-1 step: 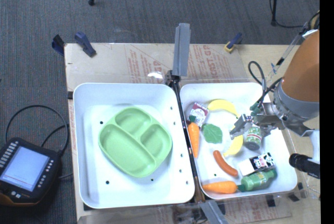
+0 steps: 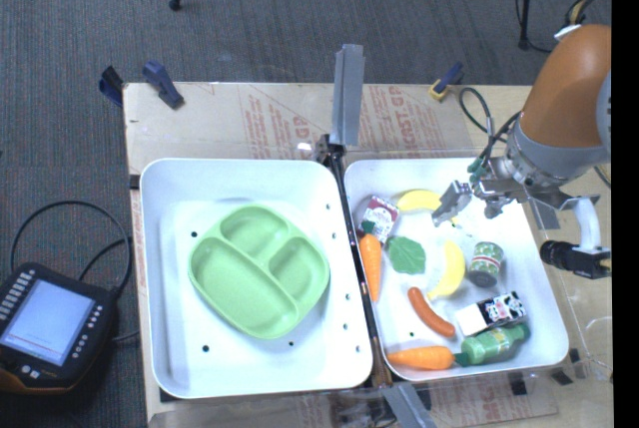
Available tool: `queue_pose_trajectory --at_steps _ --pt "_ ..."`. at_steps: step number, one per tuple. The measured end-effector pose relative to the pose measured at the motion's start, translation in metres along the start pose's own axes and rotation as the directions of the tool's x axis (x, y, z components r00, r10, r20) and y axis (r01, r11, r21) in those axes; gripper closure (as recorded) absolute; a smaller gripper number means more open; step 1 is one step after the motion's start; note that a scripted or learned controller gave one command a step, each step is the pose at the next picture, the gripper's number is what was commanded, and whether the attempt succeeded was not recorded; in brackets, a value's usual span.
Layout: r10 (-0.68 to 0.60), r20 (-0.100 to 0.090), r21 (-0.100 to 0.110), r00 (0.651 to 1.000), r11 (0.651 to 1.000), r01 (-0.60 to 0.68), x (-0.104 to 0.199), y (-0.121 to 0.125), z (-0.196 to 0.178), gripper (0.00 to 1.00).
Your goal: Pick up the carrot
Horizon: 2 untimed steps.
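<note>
Two orange carrots lie in the right bin (image 2: 554,301). One carrot (image 2: 370,264) runs lengthwise along the bin's left wall, beside a green leaf piece (image 2: 406,254). The other carrot (image 2: 423,357) lies against the near wall at the bottom. My gripper (image 2: 473,204) hovers over the upper middle of this bin, to the right of and above both carrots. Its fingers (image 2: 450,204) stand open with nothing between them.
The right bin also holds two yellow bananas (image 2: 451,268), a red sausage (image 2: 431,312), a small pink packet (image 2: 378,214), a green can (image 2: 486,262), a green bottle (image 2: 492,345) and a black-and-white carton (image 2: 496,309). A green divided plate (image 2: 260,269) sits in the left bin (image 2: 160,216).
</note>
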State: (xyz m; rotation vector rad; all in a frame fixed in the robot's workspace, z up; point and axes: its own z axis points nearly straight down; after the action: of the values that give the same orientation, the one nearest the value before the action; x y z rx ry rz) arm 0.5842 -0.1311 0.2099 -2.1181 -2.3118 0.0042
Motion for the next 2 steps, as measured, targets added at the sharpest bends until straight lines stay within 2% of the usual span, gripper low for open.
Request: queue_pose_trajectory --at_steps 1,2 --pt "-0.159 0.0 -0.001 0.987 0.987 0.159 -0.035 -0.005 0.066 0.0" --pt "-0.147 -0.001 0.0 0.989 0.989 0.147 -0.044 -0.039 0.124 0.0"
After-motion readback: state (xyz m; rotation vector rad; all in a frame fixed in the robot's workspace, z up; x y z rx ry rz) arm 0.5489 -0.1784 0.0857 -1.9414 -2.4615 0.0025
